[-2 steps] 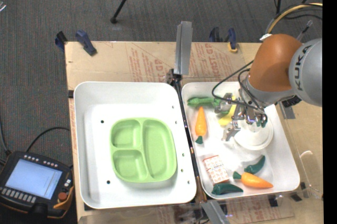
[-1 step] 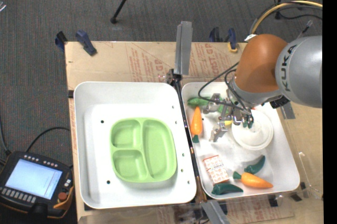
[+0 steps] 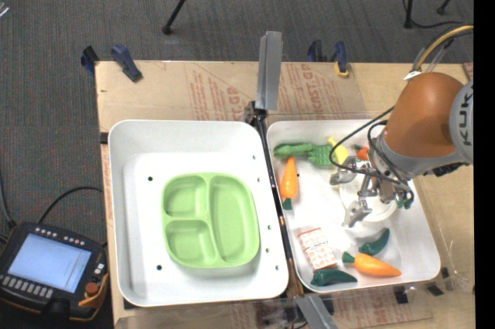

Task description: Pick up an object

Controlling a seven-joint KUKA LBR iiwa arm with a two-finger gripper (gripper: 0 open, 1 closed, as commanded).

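My gripper (image 3: pixel 377 203) hangs low inside the right bin (image 3: pixel 429 242), under the orange wrist band, right over a white round object (image 3: pixel 370 227) that it partly hides. To its left an orange carrot (image 3: pixel 288 179) lies near the bin's left wall. A green toy (image 3: pixel 305 153) lies at the back, with a yellow piece (image 3: pixel 338 152) and a small orange piece (image 3: pixel 361 153) beside it. In front of the gripper lie a dark green piece (image 3: pixel 377 244), a second carrot (image 3: pixel 376 265), another dark green piece (image 3: pixel 332 277) and a red-and-white packet (image 3: pixel 315 246).
The left bin (image 3: pixel 131 165) holds a light green divided plate (image 3: pixel 210 221). A grey upright post (image 3: pixel 269 80) stands behind the seam between the bins. Blue clamps (image 3: pixel 124 60) grip the bench's back edge. A teach pendant (image 3: pixel 50 265) lies at the lower left.
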